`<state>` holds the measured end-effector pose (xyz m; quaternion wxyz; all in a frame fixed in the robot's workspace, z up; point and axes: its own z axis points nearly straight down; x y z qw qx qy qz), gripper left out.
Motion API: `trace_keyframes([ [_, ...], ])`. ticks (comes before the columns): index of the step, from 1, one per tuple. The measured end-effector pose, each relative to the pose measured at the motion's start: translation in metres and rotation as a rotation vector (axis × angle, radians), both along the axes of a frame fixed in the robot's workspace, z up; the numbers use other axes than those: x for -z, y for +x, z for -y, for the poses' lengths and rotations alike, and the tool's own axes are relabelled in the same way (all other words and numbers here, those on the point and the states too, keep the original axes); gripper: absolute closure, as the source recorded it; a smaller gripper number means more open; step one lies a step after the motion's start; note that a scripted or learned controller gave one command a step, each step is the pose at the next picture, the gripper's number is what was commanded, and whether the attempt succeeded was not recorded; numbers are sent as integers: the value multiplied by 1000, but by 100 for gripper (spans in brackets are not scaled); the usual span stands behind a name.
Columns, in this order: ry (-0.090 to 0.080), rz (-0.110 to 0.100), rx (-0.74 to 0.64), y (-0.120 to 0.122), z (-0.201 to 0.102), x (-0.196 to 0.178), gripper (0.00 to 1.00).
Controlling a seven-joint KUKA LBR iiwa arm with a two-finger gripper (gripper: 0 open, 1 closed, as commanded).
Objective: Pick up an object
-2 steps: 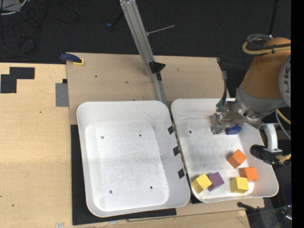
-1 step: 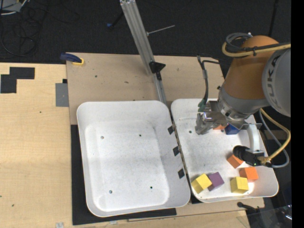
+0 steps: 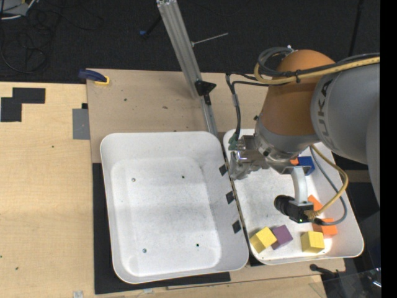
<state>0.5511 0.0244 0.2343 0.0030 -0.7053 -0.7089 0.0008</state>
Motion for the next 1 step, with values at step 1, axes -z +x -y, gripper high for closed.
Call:
trace_keyframes([
  [1, -1, -1, 0, -12, -49, -6, 100],
])
